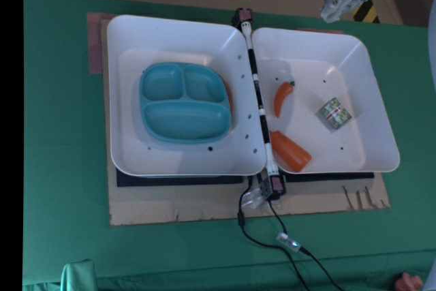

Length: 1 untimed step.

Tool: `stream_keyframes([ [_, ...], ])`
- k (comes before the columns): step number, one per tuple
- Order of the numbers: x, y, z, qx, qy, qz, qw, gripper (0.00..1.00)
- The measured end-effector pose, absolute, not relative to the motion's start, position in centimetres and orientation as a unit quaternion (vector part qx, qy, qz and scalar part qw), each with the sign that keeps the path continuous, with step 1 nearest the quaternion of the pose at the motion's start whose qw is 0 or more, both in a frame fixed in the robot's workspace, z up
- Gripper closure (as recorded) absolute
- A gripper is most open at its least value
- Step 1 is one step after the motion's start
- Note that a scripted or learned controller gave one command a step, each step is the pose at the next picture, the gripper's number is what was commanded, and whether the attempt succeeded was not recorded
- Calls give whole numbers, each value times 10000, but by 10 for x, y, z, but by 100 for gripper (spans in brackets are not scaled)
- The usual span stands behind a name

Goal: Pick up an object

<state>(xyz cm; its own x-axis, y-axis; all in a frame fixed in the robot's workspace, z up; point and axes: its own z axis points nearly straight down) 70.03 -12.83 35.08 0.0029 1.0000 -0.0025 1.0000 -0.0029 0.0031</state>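
- Up at the far right corner, past the right bin (371, 58), the claw (338, 5) hangs over the green desk (61, 119), well apart from anything to grab. Can't tell if it's open or closed; nothing visible in it.
- Right bin holds three candidates: a small orange carrot-like piece (282, 98) near the divider, a bigger orange wedge (290, 151) at the near-left corner, and a small patterned block (334, 113) out in the middle.
- Left bin (122, 51) has a teal divided plate (184, 103): wide, flat, bad target for two fingers.
- Best bet, as I judge it: the patterned block. Looks light and stiff, flat sides, clear floor all round it. Take it across the short width, fingers squared to its tilted edges.
- Carrot piece: probably light, rounded, smooth plastic, so likely to roll or squirt out. Pinch across the middle, not the tapered end.
- Wedge: sits just beside the bin wall and divider, so one finger has little room. Probably light too, but sloped faces may slip.
- Pick not yet started; claw needs to travel in over the bin and come down.
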Motion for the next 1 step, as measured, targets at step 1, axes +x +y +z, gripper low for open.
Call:
stream_keyframes([
  [1,700,-174,345,7086,7056,7,37,100],
])
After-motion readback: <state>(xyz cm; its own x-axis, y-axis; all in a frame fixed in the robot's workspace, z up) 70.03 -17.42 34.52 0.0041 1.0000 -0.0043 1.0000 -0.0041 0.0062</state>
